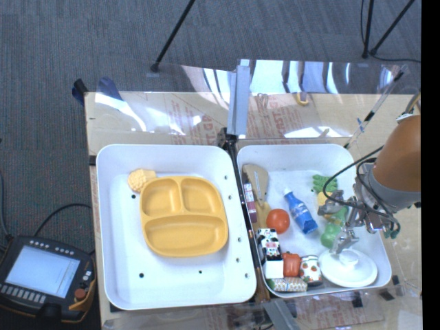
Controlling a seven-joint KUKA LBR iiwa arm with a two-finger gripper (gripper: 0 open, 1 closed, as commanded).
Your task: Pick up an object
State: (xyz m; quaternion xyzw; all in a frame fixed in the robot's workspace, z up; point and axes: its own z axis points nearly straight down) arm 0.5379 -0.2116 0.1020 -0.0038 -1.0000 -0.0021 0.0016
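My gripper (346, 234) reaches in from the right and hangs low over the right bin (302, 155), at its right side. It sits just above a white round dish (350, 269) and right beside a green toy (329, 237), which its body partly hides. More green pieces (323, 183) lie just behind it. To its left, a blue bottle (300, 211) lies tilted and a red tomato (278, 220) sits by it. I see nothing clearly held.
A wooden spoon (258, 181) lies at the right bin's left wall. A black-and-white block (268, 243), a red toy (291, 263) and a small patterned cup (311, 269) crowd the front. The left bin (117, 253) holds a yellow divided plate (183, 214) and a small yellow toy (140, 179).
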